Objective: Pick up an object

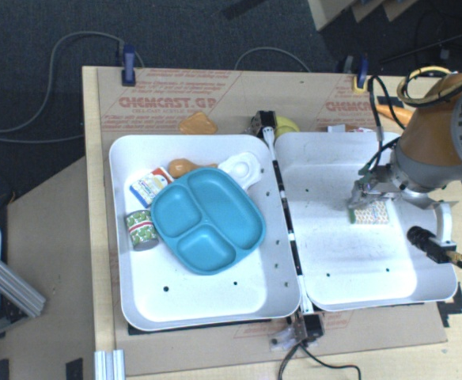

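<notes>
My gripper (365, 197) hangs low over the right bin (357, 287), in its upper right part. Directly beneath and slightly right of it lies a small flat pad with a green-and-white pattern (373, 213); the gripper's tip overlaps its upper left edge. I cannot see whether the pad is gripped. In the left bin (191, 299) lie a blue divided plate (207, 220), a small green-labelled can (141, 229), a little white and blue carton (150, 186), an orange lump (183, 167) and a white cup (241, 167).
The arm's orange band (433, 133) and grey wrist (425, 172) cover the right bin's far right corner. A black part (430, 245) sticks out at that bin's right rim. Behind the bins, an orange object (198, 123) and a yellow one (286, 125) rest on the board.
</notes>
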You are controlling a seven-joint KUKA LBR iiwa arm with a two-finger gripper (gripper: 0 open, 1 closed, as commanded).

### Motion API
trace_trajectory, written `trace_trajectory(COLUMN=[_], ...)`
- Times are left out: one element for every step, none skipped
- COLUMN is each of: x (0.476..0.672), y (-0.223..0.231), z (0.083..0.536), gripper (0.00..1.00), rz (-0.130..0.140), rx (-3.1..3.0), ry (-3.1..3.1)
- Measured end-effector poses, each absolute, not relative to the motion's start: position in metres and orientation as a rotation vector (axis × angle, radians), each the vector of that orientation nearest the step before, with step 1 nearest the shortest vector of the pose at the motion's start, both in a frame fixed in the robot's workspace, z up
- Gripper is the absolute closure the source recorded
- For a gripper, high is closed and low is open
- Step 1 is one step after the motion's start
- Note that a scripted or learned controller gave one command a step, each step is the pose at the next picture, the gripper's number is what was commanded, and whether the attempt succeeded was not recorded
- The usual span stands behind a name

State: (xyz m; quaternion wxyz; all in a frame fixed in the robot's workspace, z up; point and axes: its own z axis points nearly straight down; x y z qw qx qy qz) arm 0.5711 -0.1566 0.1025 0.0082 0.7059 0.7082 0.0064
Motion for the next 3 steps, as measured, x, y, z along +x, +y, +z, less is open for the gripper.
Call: trace_trajectory(x=[0.5709, 0.5713, 0.5712], y=[-0.1567, -0.1566, -0.1566], z=[0.1116, 0.1214, 0.1211], gripper=[1.00, 1.00, 0.00], rz=[0.019, 0.020, 0.020], rx=[2.207, 2.206, 2.207], ry=[2.213, 2.211, 2.212])
